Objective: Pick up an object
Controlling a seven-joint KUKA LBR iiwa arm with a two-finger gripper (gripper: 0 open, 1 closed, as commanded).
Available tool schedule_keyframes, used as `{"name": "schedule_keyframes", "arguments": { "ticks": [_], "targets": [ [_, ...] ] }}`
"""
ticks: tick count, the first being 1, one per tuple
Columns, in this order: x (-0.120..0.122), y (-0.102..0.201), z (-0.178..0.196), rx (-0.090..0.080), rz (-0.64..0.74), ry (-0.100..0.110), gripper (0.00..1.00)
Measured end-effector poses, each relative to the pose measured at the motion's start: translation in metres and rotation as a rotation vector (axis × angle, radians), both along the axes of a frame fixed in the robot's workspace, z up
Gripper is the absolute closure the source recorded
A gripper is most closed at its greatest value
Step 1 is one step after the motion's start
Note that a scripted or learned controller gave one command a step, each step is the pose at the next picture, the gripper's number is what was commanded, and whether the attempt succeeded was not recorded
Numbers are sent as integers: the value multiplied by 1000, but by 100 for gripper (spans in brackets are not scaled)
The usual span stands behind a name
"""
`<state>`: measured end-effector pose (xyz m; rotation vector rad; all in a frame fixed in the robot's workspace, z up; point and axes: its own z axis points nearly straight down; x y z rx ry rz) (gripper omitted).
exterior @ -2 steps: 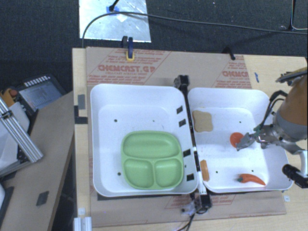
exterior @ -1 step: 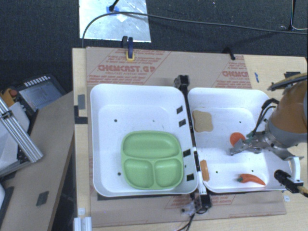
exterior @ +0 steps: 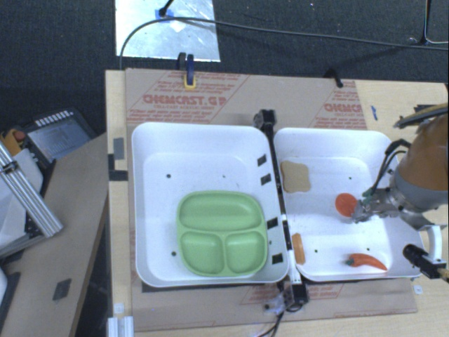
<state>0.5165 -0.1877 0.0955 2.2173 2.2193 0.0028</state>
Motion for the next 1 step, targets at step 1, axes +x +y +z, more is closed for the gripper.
{"name": "schedule_keyframes", "arguments": {
  "ticks": [1],
  "targets": [
    [-2,-11,53,-1,-1,-2,100]
  ]
}}
